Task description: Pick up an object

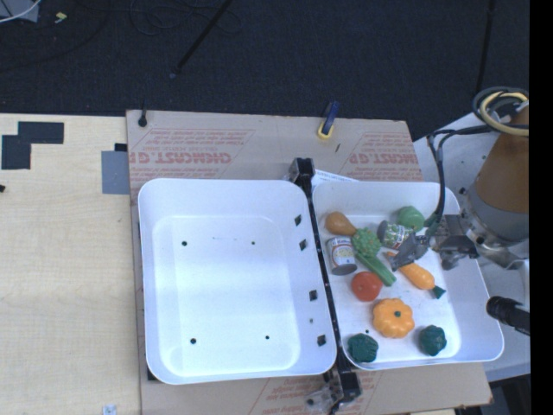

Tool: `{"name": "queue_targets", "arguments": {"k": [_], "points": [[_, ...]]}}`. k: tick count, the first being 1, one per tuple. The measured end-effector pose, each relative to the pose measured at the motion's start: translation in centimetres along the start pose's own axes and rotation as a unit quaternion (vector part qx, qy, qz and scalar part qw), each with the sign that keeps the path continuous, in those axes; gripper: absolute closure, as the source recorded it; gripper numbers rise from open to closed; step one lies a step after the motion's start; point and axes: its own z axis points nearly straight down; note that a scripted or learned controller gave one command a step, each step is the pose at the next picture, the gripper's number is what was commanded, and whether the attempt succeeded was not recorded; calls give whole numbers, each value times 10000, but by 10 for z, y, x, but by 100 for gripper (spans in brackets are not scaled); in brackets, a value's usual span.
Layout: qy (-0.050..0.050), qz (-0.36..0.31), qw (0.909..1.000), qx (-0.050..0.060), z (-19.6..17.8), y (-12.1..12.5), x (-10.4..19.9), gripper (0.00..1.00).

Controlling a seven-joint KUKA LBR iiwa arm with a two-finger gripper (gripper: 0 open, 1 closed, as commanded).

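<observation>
The right white bin (471,340) holds several toy foods. An orange pear shape (340,224), a green leafy vegetable (371,253), a small can (341,255) and a red tomato (365,286) lie on its left side. An orange pumpkin (393,317) and two dark green lumps (363,347) (432,340) sit along the front. A green round piece (410,218), a silver can (393,233) and a carrot (417,276) lie near the middle. My gripper (408,253) reaches in low from the right, between the silver can and the carrot.
The left white bin (155,258) sits beside the right one, with a black divider (315,266) between them. Both rest on a cardboard sheet (225,150). The arm's orange band (505,171) rises at the right edge.
</observation>
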Motion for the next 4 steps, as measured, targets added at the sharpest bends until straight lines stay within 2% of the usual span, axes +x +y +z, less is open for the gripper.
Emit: {"name": "queue_targets", "arguments": {"k": [1, 2, 3, 4], "points": [[-17, 7, 10000, -17, 155, 5, 39, 0], [8, 45, 10000, 3, 139, 5, 37, 100], [17, -61, 10000, -61, 44, 42, 145, 100], [-7, -21, 10000, -37, 49, 130, 186, 100]]}}
